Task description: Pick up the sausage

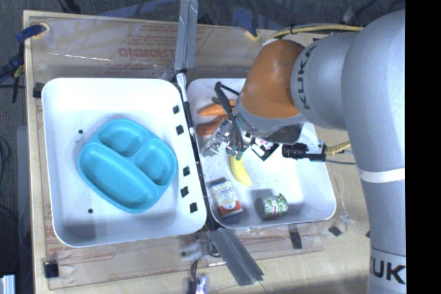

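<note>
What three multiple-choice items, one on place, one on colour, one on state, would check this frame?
1. Where does the blue tray lie? A) left bin B) right bin C) bench
2. What colour is the banana? A) green B) yellow C) red
3. How does the can rest? A) upright B) on its side C) stacked on the carton

Key: 1 A, the tray fills the left bin. 2 B, it is yellow, just below the gripper. 3 B, it lies on the floor of the right bin, apart from the carton.
</note>
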